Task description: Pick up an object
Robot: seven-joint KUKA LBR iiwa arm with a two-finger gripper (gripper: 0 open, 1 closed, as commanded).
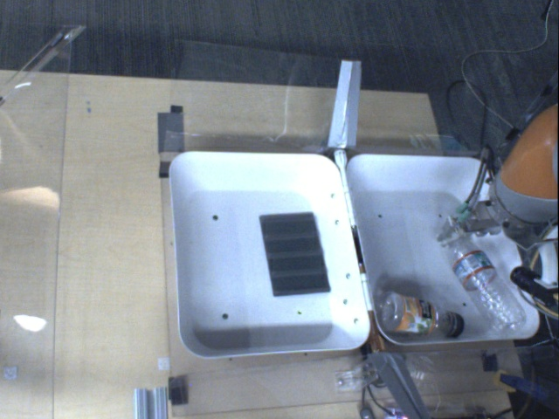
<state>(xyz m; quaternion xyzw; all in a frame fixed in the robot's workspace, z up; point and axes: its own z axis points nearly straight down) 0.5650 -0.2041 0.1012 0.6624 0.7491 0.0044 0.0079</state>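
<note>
Two white bins are sitting side by side on the tabletop (96,234), their inner rims almost touching. The left bin (196,234) is holding a black ribbed pad (296,253) lying flat near its middle, with bare floor open on every side of it. The right bin (393,190) is keeping its far half open, while its near half is crowded. A clear plastic bottle (482,286) is lying tilted toward the right wall, and a small jar with a dark cap (417,315) is lying on its side against the near rim, close to the near-left corner.

The arm (531,168) is reaching in over the right bin's right edge, partly cut off by the picture's border. The gripper (467,221) is hanging just above the bottle's cap end. Glare and blur are making the jaws hard to read; I cannot tell whether they are spread or closed.
</note>
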